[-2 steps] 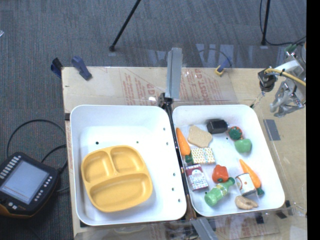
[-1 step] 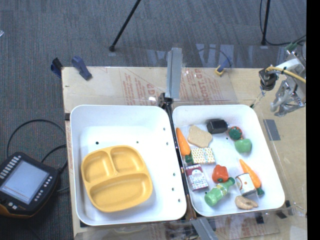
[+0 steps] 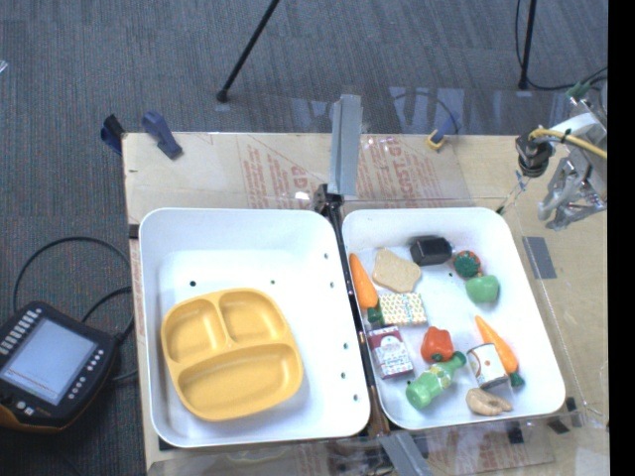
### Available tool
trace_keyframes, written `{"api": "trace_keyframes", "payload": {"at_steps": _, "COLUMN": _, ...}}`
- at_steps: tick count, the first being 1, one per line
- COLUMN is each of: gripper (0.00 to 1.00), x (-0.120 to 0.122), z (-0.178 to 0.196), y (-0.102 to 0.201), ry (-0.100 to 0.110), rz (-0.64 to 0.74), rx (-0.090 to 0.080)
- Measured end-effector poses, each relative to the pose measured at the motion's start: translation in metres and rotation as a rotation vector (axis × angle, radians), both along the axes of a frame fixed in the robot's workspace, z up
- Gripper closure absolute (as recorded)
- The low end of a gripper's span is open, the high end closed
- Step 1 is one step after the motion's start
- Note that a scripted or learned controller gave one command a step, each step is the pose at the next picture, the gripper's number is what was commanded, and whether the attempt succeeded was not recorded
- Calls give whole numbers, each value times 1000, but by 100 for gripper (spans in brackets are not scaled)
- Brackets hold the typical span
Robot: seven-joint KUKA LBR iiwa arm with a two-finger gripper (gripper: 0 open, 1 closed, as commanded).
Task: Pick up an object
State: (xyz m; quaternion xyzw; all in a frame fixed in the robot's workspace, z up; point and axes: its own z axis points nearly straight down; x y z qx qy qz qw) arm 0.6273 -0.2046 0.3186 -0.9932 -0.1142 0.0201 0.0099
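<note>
On the table (image 3: 198,172) sit two white bins. One yellow divided plate (image 3: 231,353) lies in the left bin (image 3: 159,236). Inside the right bin (image 3: 526,296) lie two carrots (image 3: 362,282), one bread slice (image 3: 397,270), one green bottle (image 3: 433,383) and other small items. At the right edge the gripper (image 3: 568,201) is partly cut off; its jaws cannot be made out.

The bench (image 3: 248,172) carries two shallow white bins side by side: the left bin (image 3: 159,256) toward nine o'clock, the right bin (image 3: 531,300) toward three. Two blue clamps (image 3: 159,135) grip its eleven o'clock edge.
</note>
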Motion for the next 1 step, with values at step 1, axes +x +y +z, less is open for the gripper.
{"api": "trace_keyframes", "payload": {"at_steps": 1, "gripper": 100, "x": 1, "z": 5, "y": 1, "ry": 8, "rz": 7, "rx": 3}}
